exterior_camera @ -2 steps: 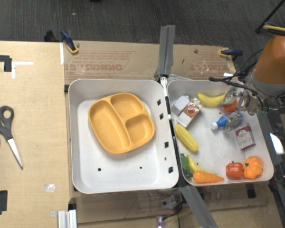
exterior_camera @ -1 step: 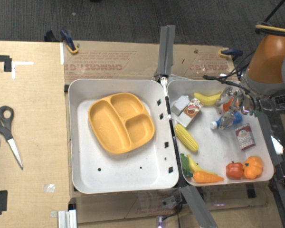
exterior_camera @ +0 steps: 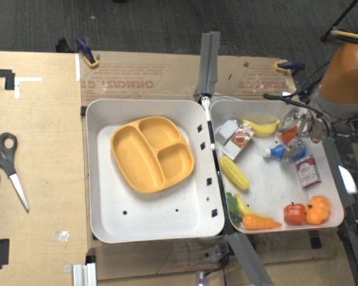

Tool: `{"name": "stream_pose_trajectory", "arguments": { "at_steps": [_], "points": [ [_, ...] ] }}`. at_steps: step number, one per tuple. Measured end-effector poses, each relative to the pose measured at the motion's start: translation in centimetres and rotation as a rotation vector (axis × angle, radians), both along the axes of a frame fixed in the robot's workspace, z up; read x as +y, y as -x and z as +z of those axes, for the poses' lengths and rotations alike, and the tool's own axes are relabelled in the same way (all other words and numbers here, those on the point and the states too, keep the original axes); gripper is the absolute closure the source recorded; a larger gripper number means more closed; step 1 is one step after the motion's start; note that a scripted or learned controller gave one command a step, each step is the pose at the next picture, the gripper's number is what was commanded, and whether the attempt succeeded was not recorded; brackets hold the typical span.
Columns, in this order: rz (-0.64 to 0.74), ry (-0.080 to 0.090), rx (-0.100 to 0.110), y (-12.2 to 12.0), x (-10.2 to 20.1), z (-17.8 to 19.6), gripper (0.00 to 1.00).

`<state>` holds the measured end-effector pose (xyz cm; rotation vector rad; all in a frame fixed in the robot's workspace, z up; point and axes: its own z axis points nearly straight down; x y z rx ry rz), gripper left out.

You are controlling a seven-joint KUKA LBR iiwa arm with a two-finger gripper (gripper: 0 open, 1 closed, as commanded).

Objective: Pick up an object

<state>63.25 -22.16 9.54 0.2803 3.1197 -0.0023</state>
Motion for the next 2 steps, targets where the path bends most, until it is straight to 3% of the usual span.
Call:
{"name": "stream_pose_trajectory", "arguments": {
  "at_steps": [1, 2],
  "points": [
    [0.001, 0.001, -0.007, -0.2, 0.05, 1.14, 1.0],
    [0.003, 0.0, -0.005, -0.2, 0.16, 1.11, 0.0]
  ]
}}
